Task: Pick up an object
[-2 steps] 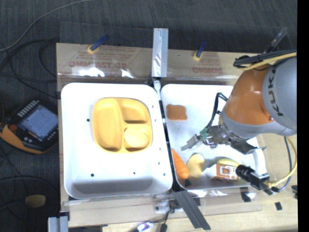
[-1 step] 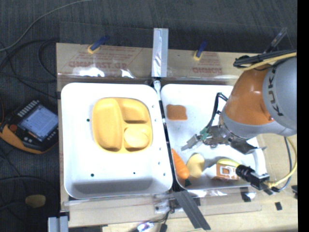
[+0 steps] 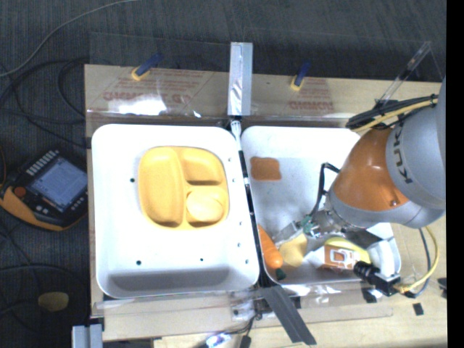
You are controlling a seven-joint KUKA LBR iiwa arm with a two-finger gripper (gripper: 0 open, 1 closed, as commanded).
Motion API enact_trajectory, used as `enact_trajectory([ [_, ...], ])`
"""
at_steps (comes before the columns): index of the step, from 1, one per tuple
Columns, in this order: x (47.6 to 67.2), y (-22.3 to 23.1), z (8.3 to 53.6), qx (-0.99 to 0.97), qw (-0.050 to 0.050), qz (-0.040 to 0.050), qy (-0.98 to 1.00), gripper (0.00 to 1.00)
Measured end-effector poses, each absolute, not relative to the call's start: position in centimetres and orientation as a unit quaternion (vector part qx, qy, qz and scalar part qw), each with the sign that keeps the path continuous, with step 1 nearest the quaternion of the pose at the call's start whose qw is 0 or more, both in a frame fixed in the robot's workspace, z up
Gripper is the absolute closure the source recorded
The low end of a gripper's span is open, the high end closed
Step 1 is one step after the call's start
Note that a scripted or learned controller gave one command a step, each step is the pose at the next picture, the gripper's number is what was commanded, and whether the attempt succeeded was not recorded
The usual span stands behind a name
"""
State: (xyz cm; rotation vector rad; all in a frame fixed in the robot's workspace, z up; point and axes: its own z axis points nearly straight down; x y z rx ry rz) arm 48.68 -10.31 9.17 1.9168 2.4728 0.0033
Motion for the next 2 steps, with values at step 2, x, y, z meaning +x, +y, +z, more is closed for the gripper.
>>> enact_trajectory([
  [2, 48.74, -10.63, 8.94, 0.600, 0.005, 0.0025, 0.800, 0.00],
])
